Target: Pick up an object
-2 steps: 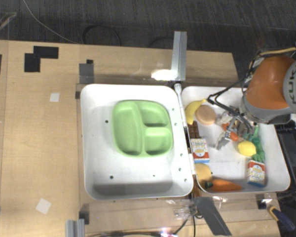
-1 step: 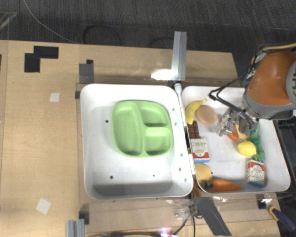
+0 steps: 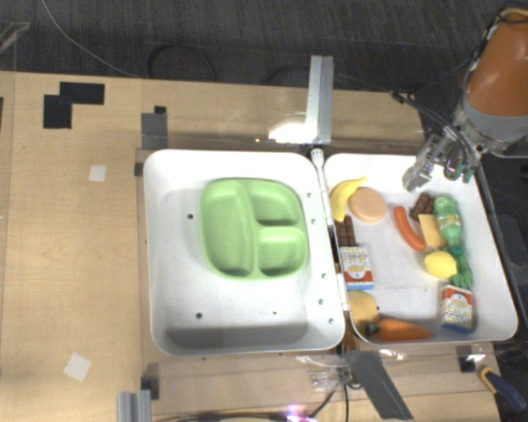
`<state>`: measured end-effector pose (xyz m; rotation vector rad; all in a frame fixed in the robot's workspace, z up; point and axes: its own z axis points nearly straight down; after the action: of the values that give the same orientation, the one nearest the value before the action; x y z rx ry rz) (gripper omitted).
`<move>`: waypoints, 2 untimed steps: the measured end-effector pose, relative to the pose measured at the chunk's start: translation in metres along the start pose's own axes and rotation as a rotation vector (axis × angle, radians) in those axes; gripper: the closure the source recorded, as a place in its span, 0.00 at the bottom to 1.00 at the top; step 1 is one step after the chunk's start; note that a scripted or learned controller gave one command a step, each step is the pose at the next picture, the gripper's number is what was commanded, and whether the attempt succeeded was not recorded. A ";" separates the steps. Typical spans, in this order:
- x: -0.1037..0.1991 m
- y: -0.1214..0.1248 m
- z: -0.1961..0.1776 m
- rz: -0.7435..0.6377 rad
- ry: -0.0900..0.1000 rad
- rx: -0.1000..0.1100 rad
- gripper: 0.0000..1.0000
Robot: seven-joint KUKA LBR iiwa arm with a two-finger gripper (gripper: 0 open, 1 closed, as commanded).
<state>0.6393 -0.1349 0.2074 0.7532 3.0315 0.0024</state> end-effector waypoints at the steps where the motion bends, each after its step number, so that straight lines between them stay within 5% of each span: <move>1: 0.075 0.079 -0.006 0.118 0.011 0.001 1.00; 2: 0.043 0.103 0.007 0.079 0.009 0.002 1.00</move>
<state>0.6493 -0.0236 0.2004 0.8746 3.0083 0.0036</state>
